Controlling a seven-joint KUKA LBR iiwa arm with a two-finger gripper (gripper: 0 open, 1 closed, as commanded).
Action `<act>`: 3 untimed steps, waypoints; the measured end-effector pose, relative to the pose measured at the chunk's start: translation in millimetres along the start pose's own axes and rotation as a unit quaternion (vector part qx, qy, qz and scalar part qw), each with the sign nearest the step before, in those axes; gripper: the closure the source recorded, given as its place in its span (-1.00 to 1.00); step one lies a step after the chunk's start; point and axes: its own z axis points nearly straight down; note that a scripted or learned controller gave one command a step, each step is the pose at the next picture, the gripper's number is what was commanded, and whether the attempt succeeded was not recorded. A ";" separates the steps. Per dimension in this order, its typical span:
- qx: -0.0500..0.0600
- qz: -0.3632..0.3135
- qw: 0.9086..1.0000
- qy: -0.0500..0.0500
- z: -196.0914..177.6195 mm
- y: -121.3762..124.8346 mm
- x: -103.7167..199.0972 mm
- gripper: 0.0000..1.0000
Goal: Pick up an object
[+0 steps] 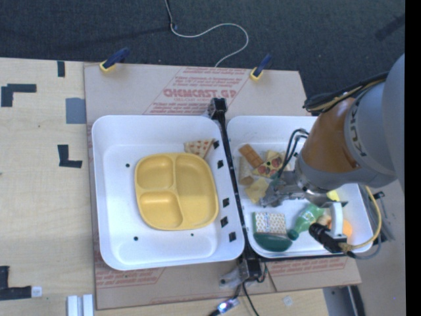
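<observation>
Red "CHEMCAST GP" lettering on brown cardboard (pixel 197 91) under 2 glossy white bins. Smooth yellow 3-compartment plate (pixel 176 191) in left bin (pixel 108 196). Gripper (pixel 281 191) low in right bin (pixel 365 206) among cluttered toys, beside green bottle (pixel 304 221); grip unclear, cannot tell.

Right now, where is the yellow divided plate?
In the camera view, the yellow divided plate lies flat in the middle of the left bin, with a small waffle-patterned piece just beyond its far edge, near the divider between the bins.
</observation>
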 end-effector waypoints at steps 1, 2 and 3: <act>-0.002 0.000 1.000 0.000 -57.1 6.7 -7.3 1.00; -0.003 0.000 1.000 0.000 -117.6 5.2 -14.1 1.00; -0.001 0.000 1.000 0.000 -130.2 5.5 -13.6 1.00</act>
